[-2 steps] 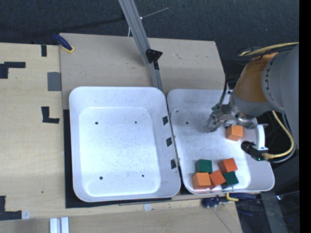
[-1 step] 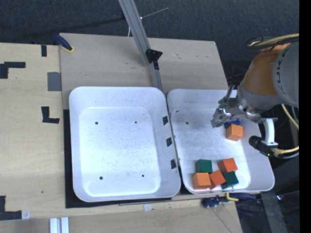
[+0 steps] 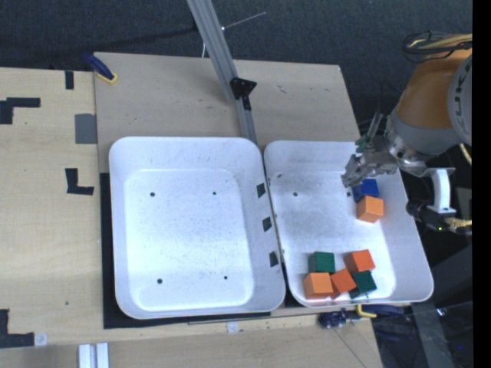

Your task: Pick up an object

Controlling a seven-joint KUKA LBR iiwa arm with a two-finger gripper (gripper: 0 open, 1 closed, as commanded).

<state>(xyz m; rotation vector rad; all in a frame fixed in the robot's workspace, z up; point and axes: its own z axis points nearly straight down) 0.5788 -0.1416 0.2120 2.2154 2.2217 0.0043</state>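
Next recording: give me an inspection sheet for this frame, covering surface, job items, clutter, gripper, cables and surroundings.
Surface: wooden bench, black tape marks at left.
Job's things: right bin holds a blue block and orange block near the gripper, plus a cluster of orange and green blocks at its near edge; left bin.
Clutter: blue-yellow clamp.
Gripper: gripper over right bin by blue block.
Cables: yellow cables on arm.
Surroundings: slanted metal pole, dark floor.

Even, soft light from overhead; the two white bins (image 3: 192, 228) look bright without harsh glare. Shadows are faint. The picture is slightly soft and grainy, the dark floor (image 3: 345, 21) murky.
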